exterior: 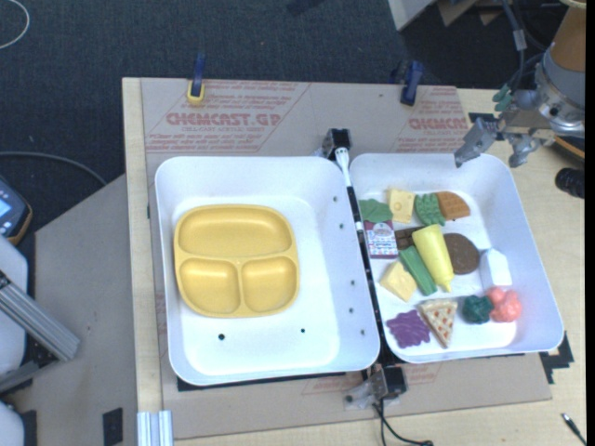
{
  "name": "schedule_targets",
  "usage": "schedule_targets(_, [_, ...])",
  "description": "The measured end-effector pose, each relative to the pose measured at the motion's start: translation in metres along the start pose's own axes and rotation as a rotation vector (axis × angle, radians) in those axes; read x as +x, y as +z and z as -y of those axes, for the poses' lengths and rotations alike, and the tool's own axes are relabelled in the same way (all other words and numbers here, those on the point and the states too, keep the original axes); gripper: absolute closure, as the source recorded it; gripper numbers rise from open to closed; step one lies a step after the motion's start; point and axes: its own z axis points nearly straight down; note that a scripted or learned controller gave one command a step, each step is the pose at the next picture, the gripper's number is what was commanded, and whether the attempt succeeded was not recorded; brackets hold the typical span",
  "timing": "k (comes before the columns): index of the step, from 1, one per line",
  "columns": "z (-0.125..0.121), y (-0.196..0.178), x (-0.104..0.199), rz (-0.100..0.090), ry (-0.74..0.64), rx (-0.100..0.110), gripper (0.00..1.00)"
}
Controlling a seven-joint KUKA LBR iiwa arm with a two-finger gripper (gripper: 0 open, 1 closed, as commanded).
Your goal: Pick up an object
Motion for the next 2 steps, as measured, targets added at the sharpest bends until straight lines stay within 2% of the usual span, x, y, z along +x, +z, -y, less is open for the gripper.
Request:
schedule_targets(1, [-0.002,-0.008,0.0,0.002,-0.002,-0.014,0.0])
schedule_targets(2, [0.004,0.039,-0.005,0.002,-0.002,-0.01,0.0])
